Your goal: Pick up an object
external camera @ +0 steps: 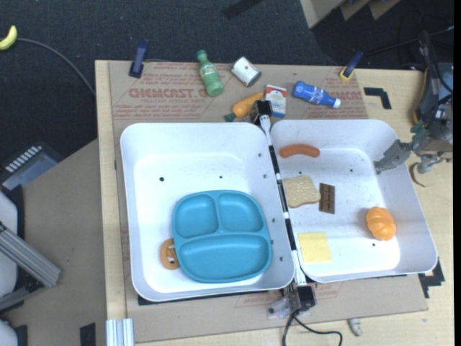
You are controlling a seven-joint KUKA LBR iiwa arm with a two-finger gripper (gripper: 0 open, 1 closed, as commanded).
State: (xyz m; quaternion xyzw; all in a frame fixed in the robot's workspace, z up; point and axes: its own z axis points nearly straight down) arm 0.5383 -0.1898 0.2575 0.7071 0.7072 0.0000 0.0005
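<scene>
Objects in rt bin [403, 262], none lifted: yellow square [314, 247] nearest front, orange lump [381, 223] to its rt, bread slice [300, 192] w/ brown bar [327, 198] just beside it mid-bin, sausage [299, 151] near far wall. Lt bin [137, 193] has blue divided plate [220, 235], pretzel [168, 254] at its edge. Gripper [395, 156] at rt bin's far rt rim, nothing seen in it; can't tell if open. Bottles, carton lie beyond bins.

Along the bench's far edge lie a green bottle [210, 73], a white can [245, 71], a blue bottle [315, 94] and a small carton [275, 100], with clamps [138, 58] at the corners.
</scene>
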